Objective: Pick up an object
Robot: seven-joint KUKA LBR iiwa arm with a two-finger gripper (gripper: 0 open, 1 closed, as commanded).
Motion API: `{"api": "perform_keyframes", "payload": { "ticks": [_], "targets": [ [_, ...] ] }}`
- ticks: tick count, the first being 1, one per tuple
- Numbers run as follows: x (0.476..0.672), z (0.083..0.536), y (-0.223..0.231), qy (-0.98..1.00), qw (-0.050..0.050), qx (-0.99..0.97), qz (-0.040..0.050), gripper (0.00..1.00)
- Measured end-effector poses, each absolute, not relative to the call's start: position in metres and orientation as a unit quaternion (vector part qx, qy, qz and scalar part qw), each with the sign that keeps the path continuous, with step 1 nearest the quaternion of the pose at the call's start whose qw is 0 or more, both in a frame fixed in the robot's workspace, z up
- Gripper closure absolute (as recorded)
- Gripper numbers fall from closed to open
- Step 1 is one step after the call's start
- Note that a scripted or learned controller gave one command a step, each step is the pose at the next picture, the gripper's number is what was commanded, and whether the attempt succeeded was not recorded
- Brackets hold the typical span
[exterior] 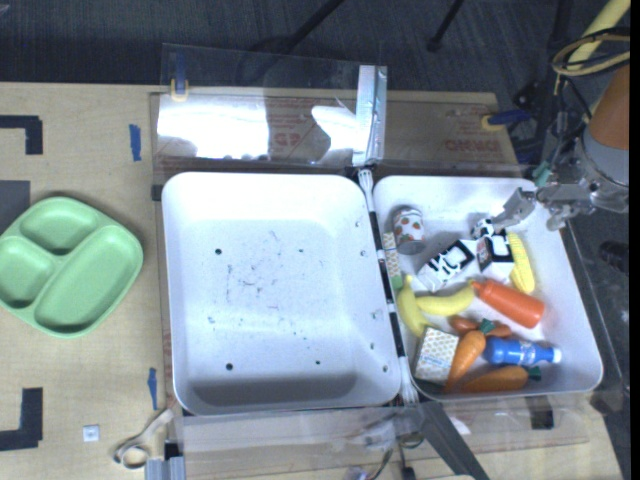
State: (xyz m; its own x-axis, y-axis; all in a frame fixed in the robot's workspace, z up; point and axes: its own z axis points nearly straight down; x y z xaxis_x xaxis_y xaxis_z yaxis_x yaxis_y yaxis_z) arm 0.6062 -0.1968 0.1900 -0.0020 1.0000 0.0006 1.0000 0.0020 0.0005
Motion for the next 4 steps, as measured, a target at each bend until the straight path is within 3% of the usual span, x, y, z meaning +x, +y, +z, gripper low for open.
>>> {"api": "perform_keyframes", "payload": {
  "ticks": [1,2,3,4],
  "targets": [
    [0.605,0.097,-0.202,-0.696,-0.001,-0.718,-0.0030,0.00],
    [0.606,0.108,-0.202,-0.696,-0.003,-0.718,-0.0033,1.00],
    [0.642,0.200,-0.142,-0.725,-0.001,-0.689,-0.0003,1.00],
    [0.660,0.180,-0.123,-0.720,-0.001,-0.694,-0.0002,1.00]
  ]
}}
